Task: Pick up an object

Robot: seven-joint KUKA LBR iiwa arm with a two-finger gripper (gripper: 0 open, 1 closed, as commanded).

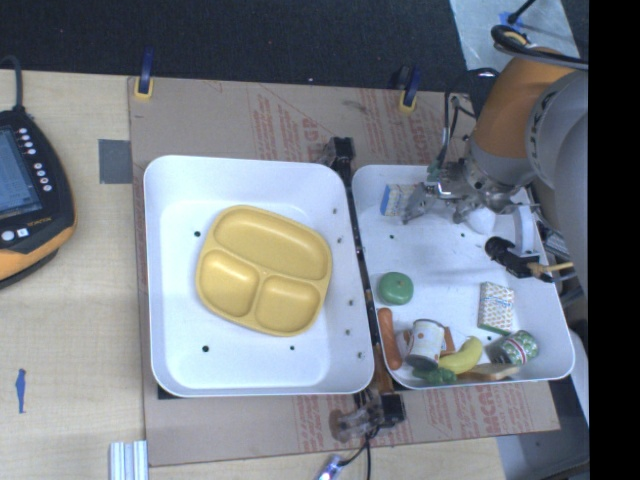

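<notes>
I see a yellow tray (263, 269) lying in the L bin (170, 268). R bin (450, 258) holds a green ball (395, 288), mug (425, 340), banana (461, 356) along its near side. Gripper (432, 196) sits at the far edge by a blue packet (391, 202); can't tell jaw state.

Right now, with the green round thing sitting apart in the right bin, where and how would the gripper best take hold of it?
Grip the green round object across its widest middle, coming straight down from above. It looks low and rounded, lies in the right bin on bare floor, clear of the carrot and cup below it, so fingers likely fit on opposite sides. The gripper is at the bin's far end.
</notes>
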